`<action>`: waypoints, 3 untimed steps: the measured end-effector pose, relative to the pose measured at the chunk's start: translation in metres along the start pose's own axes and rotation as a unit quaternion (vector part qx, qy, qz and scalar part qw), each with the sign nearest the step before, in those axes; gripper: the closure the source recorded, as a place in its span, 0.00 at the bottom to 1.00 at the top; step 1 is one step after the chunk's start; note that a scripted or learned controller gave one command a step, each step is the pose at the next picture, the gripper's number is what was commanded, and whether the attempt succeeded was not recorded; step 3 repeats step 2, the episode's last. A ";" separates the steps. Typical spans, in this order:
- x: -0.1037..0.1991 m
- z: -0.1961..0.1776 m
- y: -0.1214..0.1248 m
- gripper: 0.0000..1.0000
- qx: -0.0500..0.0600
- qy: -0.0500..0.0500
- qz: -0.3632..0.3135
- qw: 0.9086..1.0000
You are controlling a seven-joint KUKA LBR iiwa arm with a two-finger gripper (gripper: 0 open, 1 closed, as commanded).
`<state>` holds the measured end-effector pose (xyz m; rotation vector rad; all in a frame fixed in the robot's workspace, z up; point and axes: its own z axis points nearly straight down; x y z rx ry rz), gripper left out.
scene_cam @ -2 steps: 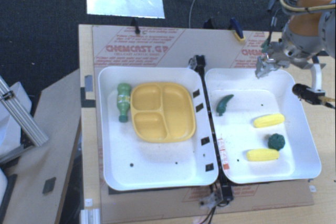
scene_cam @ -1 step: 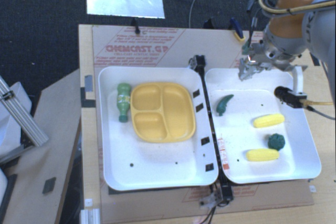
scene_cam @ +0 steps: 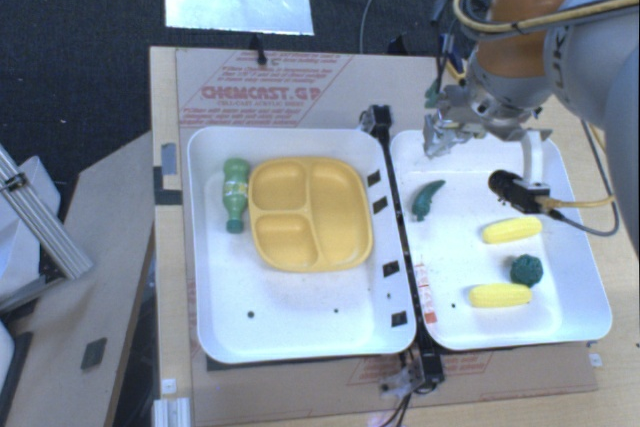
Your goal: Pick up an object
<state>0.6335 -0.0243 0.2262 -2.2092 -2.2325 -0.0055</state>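
Camera view: gripper [scene_cam: 437, 147] is hung just above-left of the green pepper [scene_cam: 427, 198], likely lined up for it; nothing is held, its opening cannot be told.

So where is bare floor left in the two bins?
Left bin: the near strip below the yellow tray. Right bin: the patch between green pepper and lower corn. Crowded: right side, around upper corn and broccoli.
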 end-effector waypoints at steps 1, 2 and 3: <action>0.053 -0.006 -0.022 1.00 0.001 0.000 0.000 1.000; 0.108 -0.011 -0.039 1.00 0.001 0.000 0.000 1.000; 0.108 -0.011 -0.039 1.00 0.001 0.000 0.000 1.000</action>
